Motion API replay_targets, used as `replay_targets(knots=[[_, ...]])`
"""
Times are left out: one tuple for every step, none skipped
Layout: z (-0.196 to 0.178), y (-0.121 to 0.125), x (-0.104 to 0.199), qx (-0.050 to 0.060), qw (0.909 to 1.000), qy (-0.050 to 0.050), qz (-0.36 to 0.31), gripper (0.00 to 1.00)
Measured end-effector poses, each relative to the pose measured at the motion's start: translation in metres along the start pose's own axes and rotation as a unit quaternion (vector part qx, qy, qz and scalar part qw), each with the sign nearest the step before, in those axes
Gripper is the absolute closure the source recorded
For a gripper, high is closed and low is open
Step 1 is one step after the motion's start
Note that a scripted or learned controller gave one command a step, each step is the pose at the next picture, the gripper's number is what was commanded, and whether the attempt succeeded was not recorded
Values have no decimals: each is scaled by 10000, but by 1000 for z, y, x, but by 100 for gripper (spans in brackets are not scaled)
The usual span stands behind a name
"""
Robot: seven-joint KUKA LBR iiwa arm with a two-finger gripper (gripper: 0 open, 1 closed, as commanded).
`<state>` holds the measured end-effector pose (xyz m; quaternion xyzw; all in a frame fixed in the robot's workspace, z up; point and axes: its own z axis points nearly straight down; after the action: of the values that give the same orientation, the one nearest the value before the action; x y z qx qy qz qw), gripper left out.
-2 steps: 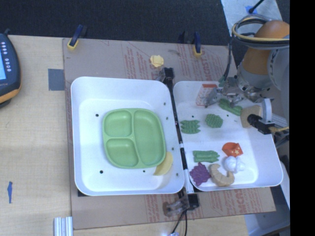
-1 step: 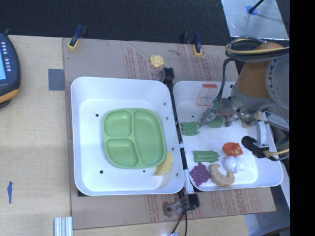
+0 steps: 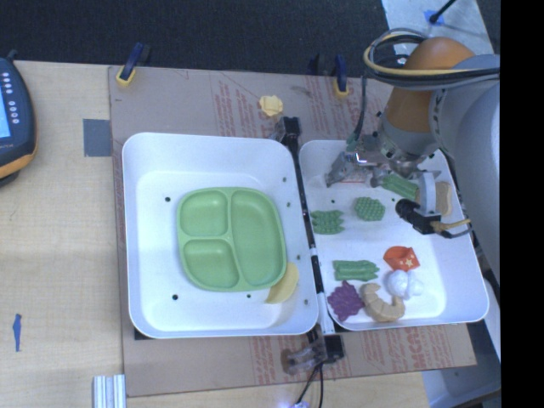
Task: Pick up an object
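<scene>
My pincer (image 3: 361, 167) hangs low over the far end of the right white bin (image 3: 459, 308); I cannot tell its state. Just beside it lies a green oblong toy (image 3: 399, 185), and near it a round green knobbly piece (image 3: 369, 208) and a green leafy piece (image 3: 326, 221). Nearer the front lie a red strawberry toy (image 3: 401, 258), a purple grape cluster (image 3: 344, 298) and a tan curved piece (image 3: 381, 304). The left white bin (image 3: 153, 164) holds a green divided plate (image 3: 230, 239).

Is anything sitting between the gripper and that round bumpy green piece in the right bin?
Nothing visible. The gripper hangs above the right white bin, and bare bin floor separates it from the round bumpy green piece.
</scene>
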<state>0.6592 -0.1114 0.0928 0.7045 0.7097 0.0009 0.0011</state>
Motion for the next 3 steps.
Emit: replay_targets(knots=[[-11, -4, -87, 11, 10000, -10, 43, 0], [2, -79, -16, 75, 10000, 20, 10, 0], [-43, 1, -32, -25, 10000, -14, 8, 0]])
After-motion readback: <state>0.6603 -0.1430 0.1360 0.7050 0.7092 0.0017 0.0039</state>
